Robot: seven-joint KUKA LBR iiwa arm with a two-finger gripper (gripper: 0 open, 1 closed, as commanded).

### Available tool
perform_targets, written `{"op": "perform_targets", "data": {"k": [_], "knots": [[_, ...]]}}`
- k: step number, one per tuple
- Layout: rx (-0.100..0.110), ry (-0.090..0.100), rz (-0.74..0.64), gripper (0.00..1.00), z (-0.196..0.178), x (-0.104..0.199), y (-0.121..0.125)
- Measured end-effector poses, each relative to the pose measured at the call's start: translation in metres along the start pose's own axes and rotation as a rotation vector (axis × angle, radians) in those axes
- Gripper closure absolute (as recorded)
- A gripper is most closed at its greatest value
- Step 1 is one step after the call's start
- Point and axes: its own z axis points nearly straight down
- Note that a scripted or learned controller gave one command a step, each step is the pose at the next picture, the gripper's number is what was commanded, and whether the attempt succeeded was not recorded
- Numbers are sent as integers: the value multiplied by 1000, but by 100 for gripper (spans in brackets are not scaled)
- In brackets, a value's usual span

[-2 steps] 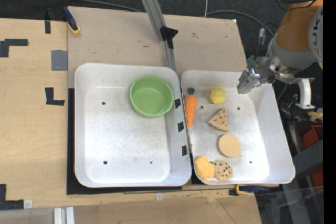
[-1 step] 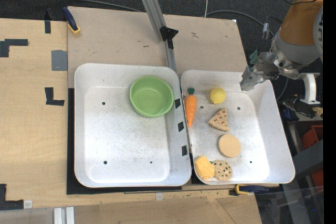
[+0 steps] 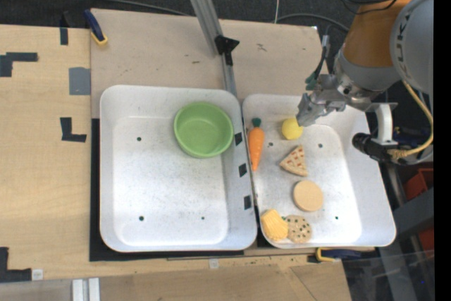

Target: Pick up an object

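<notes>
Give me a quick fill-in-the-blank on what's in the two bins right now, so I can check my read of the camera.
1. The green bowl sits in the ____ bin of the view.
2. The carrot lies along the right bin's ____ wall.
3. The gripper hangs right beside the ____ ball.
4. The chocolate-chip cookie lies next to the ____.

Missing words: left; left; yellow; corn cob

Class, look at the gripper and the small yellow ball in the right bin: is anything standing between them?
Nothing visible does. The gripper sits right at the upper right edge of the yellow ball. The carrot and pizza slice lie off to the sides.
</notes>
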Motion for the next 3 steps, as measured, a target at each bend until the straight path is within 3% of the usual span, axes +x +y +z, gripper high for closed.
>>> {"op": "perform_targets", "data": {"k": [3], "knots": [[-1,0,-2,100,17,173,10]]}}
